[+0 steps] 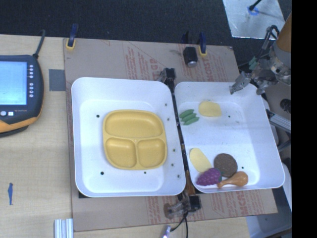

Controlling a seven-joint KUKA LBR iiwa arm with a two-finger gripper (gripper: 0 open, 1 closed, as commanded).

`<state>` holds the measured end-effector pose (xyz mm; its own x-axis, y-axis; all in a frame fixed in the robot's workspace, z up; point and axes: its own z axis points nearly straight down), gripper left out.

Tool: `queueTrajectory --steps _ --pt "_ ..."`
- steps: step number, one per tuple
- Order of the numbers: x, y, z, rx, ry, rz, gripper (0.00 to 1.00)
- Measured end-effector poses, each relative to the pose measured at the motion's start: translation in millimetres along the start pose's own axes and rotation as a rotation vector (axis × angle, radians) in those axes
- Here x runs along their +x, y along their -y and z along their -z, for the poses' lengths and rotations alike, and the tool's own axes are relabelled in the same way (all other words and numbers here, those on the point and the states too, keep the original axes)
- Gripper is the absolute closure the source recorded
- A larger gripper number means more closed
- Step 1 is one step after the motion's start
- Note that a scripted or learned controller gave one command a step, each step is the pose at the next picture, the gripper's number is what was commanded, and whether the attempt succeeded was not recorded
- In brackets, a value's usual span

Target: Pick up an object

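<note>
Your gripper (pixel 250 85) sat over the far right corner of the right bin (pixel 257 133), fingers spread open with nothing between them. The pickable stuff was all in that bin: green pea pods (pixel 188 116) by the left wall, a pale yellow piece (pixel 210 108) just beside them, and near the front a yellow slice (pixel 200 159), purple grapes (pixel 209 176), a brown round patty (pixel 225 163) and a tan drumstick (pixel 234 180) bunched close together. The left bin (pixel 84 133) had a yellow divided tray (pixel 134 138) in it.
</note>
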<state>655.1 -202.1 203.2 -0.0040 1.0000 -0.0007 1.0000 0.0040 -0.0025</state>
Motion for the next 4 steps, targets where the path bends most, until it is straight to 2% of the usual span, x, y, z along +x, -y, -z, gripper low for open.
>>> queueTrajectory --steps 1,2,3,4 --pt "61 53 -112 0.003 -0.001 0.002 0.0" --pt "87 -2 -111 -0.001 -0.001 -0.001 0.0" --pt "86 -3 -99 -0.001 0.0 0.002 1.0" --pt "72 82 -74 0.001 0.0 0.0 1.0"
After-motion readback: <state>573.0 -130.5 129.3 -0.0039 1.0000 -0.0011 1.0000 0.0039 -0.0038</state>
